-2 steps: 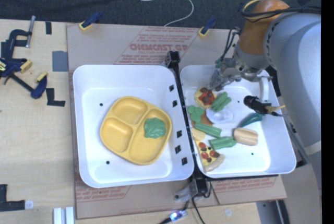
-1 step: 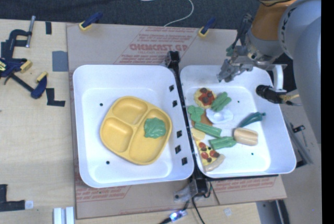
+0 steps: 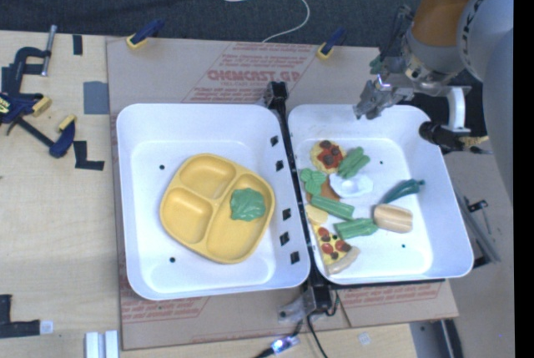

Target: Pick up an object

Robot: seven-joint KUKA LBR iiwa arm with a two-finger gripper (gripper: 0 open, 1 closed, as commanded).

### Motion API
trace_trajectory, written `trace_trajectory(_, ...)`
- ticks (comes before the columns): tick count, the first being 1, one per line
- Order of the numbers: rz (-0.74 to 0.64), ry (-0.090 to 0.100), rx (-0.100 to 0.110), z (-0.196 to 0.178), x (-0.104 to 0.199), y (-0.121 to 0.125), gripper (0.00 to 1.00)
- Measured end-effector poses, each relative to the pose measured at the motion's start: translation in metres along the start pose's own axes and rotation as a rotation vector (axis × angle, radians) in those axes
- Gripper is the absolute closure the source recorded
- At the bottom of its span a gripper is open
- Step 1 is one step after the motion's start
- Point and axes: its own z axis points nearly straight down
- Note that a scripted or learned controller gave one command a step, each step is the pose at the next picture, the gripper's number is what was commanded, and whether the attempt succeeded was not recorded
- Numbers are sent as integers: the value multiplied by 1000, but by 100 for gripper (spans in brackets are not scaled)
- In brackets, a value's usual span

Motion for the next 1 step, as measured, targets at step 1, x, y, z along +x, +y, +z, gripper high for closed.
trace_trajectory(1, 0, 0, 1, -24, 1, 0, 100)
